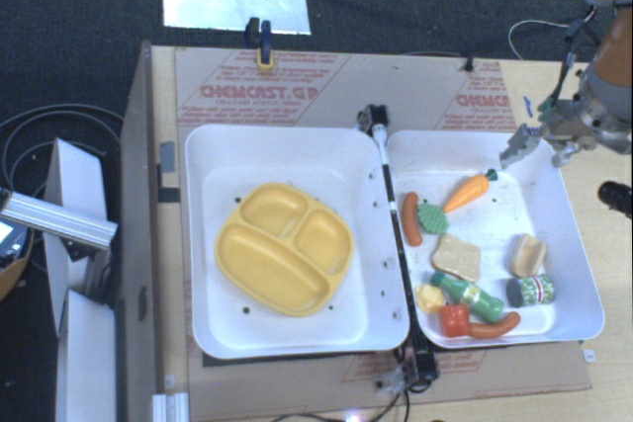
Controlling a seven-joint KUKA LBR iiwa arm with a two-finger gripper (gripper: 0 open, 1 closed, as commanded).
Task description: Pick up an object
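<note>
The end effector [539,141] hangs over the upper right corner of the right bin [579,257], its fingers spread apart with nothing between them. The carrot [467,193] lies near it, tilted, its green top pointing toward the fingers — apart from them. Lower in the same bin lie a sausage [411,217], a bread slice [456,258], a green bottle [470,295] and a small can [532,291]. The left bin [208,311] holds a yellow divided tray [284,248].
</note>
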